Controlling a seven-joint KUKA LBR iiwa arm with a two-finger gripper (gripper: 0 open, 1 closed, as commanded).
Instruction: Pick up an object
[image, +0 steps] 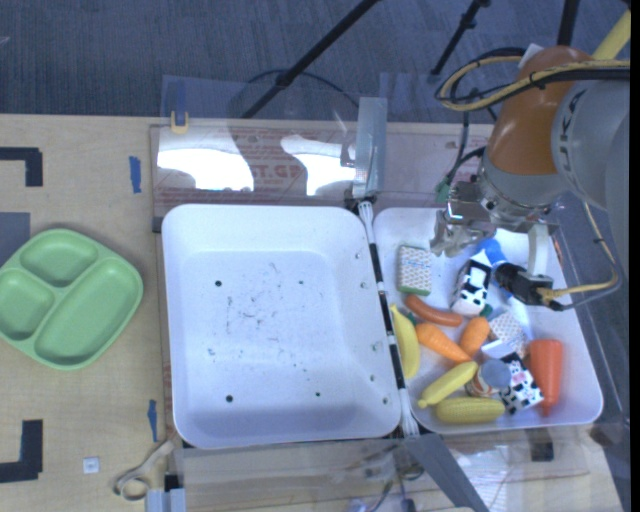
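My gripper (478, 238) hangs over the back part of the right bin (585, 400), under the orange-banded wrist. Just below it lies a black-and-white cow toy (470, 288), with a blue piece (491, 250) at its top end. Left of the gripper sits a green checked block (415, 268). Further toward the front the bin holds an orange carrot (445, 343), a yellow banana (405, 340), a yellow corn cob (470, 410) and a red-orange carrot (547, 368). Nothing is visibly held.
The left bin (200, 230) stands against the right one, sharing a raised rim. A green divided plate (65, 297) rests on the bench at far left. Cables loop above the arm at the back right. Scissors (140, 478) lie at the front edge.
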